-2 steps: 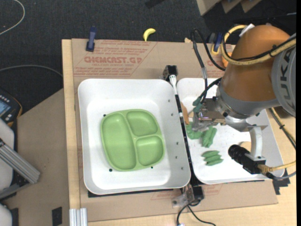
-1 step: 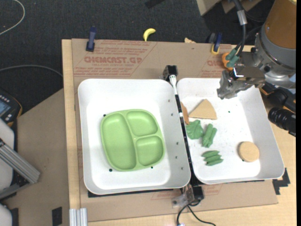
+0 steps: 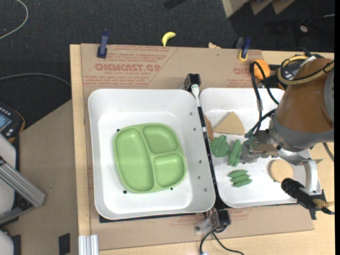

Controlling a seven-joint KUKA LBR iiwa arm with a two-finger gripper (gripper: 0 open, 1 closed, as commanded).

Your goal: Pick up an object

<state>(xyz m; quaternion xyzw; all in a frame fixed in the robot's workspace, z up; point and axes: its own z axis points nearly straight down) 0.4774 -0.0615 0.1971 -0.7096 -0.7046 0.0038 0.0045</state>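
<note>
Nearest the camera in the right bin (image 3: 255, 200) lies a small green pea pod (image 3: 240, 177), apart from the rest. Just beyond it the gripper (image 3: 248, 149) sits low over the bin floor, touching or nearly touching a dark green leafy piece (image 3: 235, 151); whether it is apart or clamped cannot be told. A second green piece (image 3: 218, 145) lies just left. Farther back rests a tan wedge (image 3: 230, 124). The left bin (image 3: 101, 142) holds 1 green divided plate (image 3: 149, 156).

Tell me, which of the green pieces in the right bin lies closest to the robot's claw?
The upright green piece, right beside the gripper. The leafy one sits further left, the pea pod lower down.
</note>
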